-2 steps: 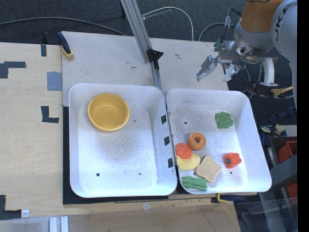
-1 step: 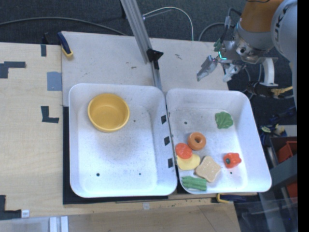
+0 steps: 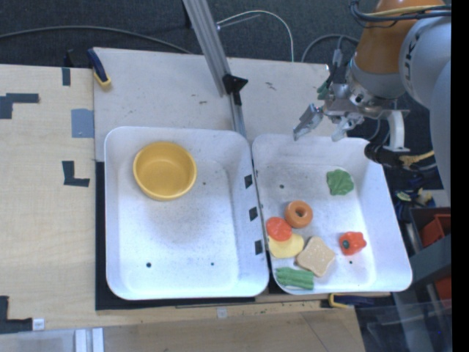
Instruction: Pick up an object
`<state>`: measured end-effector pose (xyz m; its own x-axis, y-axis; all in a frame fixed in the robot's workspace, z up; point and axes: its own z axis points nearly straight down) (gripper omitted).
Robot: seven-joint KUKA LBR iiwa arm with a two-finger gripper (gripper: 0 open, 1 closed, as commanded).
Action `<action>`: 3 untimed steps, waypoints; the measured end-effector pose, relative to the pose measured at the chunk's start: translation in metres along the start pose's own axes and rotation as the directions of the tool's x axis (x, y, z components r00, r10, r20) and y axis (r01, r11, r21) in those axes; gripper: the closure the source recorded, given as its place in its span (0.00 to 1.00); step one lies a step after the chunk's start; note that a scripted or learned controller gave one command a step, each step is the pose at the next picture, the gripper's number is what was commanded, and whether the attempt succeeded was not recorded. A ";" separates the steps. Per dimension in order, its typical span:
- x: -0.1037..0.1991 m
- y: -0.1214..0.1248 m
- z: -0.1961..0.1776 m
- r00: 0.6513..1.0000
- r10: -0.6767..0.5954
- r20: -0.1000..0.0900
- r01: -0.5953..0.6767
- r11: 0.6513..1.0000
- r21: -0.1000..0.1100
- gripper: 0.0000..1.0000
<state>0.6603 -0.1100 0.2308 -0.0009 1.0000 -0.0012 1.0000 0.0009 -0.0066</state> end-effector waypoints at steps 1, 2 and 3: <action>0.000 -0.003 0.065 1.000 0.000 -0.001 0.000 1.000 0.002 0.00; 0.004 -0.010 0.128 1.000 -0.001 -0.001 0.001 1.000 0.002 0.00; 0.005 -0.008 0.114 1.000 -0.002 -0.001 0.002 1.000 -0.004 1.00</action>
<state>0.6510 -0.1057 0.1172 -0.0033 1.0000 -0.0006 1.0000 0.0033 -0.0026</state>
